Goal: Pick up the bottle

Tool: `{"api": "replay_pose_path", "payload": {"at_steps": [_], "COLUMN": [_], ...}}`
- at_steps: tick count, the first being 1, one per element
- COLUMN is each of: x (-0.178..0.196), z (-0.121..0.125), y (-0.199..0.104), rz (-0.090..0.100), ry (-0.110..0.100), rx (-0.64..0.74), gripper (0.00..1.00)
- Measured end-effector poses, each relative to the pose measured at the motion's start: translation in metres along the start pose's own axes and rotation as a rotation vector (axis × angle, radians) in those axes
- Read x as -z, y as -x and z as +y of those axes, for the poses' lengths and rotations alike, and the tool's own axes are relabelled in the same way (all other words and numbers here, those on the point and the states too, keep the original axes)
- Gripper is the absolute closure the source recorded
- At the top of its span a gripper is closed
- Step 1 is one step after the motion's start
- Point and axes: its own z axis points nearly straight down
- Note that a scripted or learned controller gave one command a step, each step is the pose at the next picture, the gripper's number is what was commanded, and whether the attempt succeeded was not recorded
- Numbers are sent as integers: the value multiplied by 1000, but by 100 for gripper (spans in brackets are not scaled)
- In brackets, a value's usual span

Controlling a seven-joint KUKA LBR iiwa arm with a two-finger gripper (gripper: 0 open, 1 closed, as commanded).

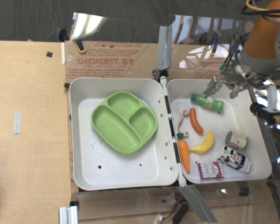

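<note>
Right now the green bottle lies on its side near the back of the right bin, cap toward the divider, well apart from the sausage and banana. Hovering just above its middle, the hand is spread and grasping nothing. It should descend straddling the bottle's body across its width, then clench before lifting.

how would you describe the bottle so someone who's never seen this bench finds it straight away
Look in the right-hand white bin, at its far edge, just under the gripper. The bottle lies on its side there, above the red sausage and yellow banana. It is the only green thing in that bin.
</note>
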Motion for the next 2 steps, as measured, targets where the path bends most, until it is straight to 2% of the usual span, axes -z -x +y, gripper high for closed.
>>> {"api": "replay_pose_path", "payload": {"at_steps": [1,2], "x": [-121,-110], "z": [52,54], "y": [40,38], "rz": [-3,-4], "ry": [11,16], "rx": [26,33], "gripper": [0,100]}}
